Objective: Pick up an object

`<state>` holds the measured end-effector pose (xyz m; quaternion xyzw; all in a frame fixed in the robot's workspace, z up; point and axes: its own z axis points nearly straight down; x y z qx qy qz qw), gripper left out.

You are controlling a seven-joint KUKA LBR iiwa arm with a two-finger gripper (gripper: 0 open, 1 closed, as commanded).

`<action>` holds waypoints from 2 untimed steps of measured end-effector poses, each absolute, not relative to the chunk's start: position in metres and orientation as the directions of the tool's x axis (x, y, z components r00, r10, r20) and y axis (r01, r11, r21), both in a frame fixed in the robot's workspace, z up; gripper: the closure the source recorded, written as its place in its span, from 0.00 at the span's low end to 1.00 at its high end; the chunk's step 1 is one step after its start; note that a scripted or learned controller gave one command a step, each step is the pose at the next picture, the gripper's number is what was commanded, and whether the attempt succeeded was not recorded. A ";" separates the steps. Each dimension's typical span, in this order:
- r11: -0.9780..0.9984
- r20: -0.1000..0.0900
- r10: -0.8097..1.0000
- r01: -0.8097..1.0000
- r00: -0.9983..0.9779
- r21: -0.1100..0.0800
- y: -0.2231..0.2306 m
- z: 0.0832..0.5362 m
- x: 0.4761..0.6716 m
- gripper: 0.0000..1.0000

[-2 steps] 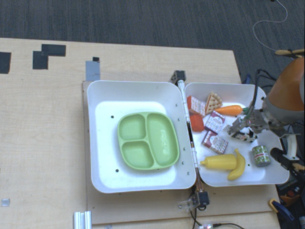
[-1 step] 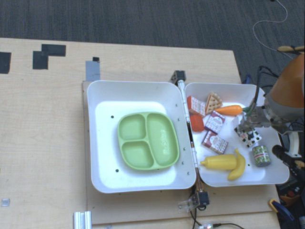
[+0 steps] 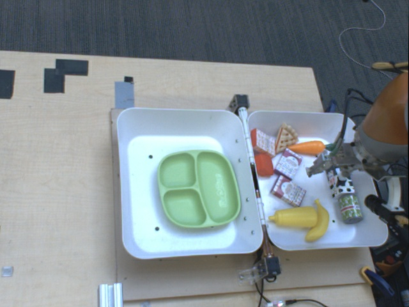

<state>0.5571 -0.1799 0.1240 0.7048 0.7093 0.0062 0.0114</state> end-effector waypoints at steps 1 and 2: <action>0.003 -0.013 1.000 1.000 -0.003 0.031 -0.160 0.109 0.538 0.00; 0.003 -0.012 1.000 0.999 -0.002 0.034 -0.146 0.107 0.525 0.00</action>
